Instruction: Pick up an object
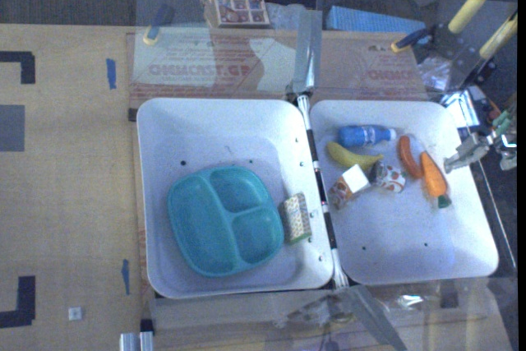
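two shallow white plastic bins sit side by side on the bench. the left bin (164, 136) holds a smooth teal compartment plate (226, 218) with a small patterned packet (297, 217) at its right edge. the right bin (427, 251) holds a blue bottle (366, 135), a curved yellow banana (352, 154), a white-topped block (350, 184), a small mug-like item (390, 178), a red-orange sausage shape (408, 156) and an orange carrot (433, 177). the gripper (468, 152) hangs at that bin's right rim, beside the carrot; its metal parts blur together, so its opening cannot be told, nor anything in its hold.
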You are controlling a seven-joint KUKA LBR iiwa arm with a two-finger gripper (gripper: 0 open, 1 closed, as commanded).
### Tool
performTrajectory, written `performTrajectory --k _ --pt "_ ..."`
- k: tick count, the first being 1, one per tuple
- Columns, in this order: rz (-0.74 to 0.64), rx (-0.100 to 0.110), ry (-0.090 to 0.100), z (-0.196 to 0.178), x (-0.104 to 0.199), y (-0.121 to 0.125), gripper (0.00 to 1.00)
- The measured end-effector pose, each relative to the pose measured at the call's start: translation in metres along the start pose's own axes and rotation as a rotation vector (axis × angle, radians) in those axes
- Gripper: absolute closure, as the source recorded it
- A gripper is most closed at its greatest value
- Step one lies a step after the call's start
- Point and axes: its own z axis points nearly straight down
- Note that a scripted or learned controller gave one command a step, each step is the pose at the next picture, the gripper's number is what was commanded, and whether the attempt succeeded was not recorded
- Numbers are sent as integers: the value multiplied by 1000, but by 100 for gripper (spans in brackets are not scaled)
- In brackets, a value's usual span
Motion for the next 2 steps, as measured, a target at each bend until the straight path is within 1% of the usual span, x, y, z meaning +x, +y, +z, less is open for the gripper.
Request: performTrajectory --k 1,2 --pt "-122 -1 -1 113 2 46 0" --pt "-201 -45 -10 160 -12 85 0"
